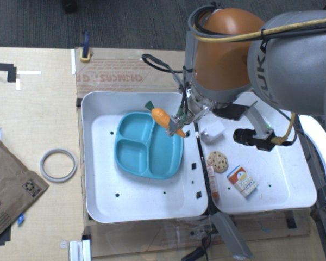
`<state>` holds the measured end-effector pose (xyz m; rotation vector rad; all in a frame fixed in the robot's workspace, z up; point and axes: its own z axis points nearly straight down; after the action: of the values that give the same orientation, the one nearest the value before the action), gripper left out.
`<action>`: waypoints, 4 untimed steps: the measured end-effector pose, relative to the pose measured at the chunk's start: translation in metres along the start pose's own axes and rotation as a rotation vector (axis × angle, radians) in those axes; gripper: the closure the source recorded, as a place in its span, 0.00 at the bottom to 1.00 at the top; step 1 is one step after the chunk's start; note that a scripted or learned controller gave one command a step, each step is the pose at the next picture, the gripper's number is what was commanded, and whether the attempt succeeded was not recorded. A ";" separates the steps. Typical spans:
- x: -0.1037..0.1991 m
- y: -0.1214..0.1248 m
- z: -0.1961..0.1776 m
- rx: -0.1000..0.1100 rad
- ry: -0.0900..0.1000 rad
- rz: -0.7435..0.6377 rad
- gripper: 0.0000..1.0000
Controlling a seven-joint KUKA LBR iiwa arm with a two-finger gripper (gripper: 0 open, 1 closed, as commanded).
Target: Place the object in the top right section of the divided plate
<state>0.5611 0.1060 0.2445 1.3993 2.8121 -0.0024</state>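
A blue divided plate (146, 145) lies in the left white bin (98, 167). An orange toy carrot (162, 117) with a green top hangs over the plate's upper right corner. My gripper (176, 125) is shut on the carrot's lower end, with its fingers just above the plate's right rim. The big grey and orange arm looms above it from the right and hides the bin's top right corner.
In the right bin (282, 189) lie a cookie (218, 161), a small red and white box (243, 181) and a white block (212, 129). A tape ring (58, 164) and a brown paper bag (8, 186) rest on the bench at left.
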 end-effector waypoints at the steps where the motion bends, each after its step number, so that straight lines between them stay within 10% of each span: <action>1: 0.041 0.054 0.025 0.000 0.000 -0.033 1.00; 2: -0.004 0.067 0.104 -0.001 0.001 -0.295 1.00; 3: 0.050 0.136 0.081 -0.005 -0.002 -0.674 1.00; 4: 0.042 0.140 0.005 -0.005 -0.003 -0.898 1.00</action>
<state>0.6477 0.2240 0.2396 0.0402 3.1363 0.0025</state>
